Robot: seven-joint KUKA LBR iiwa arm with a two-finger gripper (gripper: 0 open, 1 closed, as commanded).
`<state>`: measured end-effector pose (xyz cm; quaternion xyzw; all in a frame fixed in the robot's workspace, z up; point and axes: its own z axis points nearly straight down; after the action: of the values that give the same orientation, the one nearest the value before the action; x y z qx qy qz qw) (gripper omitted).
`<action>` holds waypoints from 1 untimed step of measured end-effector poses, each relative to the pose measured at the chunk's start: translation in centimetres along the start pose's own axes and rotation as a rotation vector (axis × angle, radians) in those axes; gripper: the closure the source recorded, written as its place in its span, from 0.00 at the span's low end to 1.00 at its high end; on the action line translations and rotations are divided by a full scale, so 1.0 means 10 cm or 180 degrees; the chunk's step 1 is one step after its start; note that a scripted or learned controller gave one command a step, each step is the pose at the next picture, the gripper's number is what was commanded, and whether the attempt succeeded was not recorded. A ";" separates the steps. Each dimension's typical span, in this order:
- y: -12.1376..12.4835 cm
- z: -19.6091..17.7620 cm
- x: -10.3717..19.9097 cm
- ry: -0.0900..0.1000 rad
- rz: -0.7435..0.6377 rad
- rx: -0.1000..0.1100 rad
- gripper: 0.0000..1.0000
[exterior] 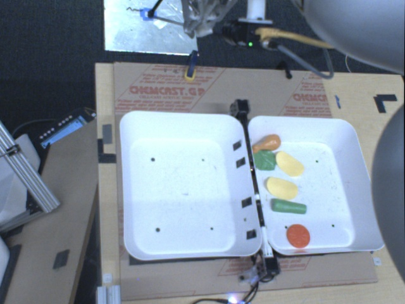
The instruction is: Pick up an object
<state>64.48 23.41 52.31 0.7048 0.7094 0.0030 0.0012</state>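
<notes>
- Grey arm (354, 18) bulks largest, filling the top right corner and running down the right side, blurred and close to the lens.
- Its gripper (201, 19) hangs at the top, above a silver sheet (136, 14) beyond the desk, well apart from both bins.
- How far the jaws are open I cannot tell; nothing shows between them.
- Two white bins sit side by side on a brown board (164, 87): left bin (133, 189), right bin (348, 170).
- Six objects lie in the right bin, near its left wall, in a rough column.
- From the far end: an orange piece (267, 142), a green piece (264, 161) touching a yellow piece (290, 164), a second yellow piece (281, 187), a green stick (288, 206), and a red disc (298, 235) nearest the front.
</notes>
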 end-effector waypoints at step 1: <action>-0.36 0.22 -1.22 -0.0018 0.0053 0.0017 1.00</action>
<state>61.00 11.15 50.08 0.7106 0.7036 -0.0009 0.0013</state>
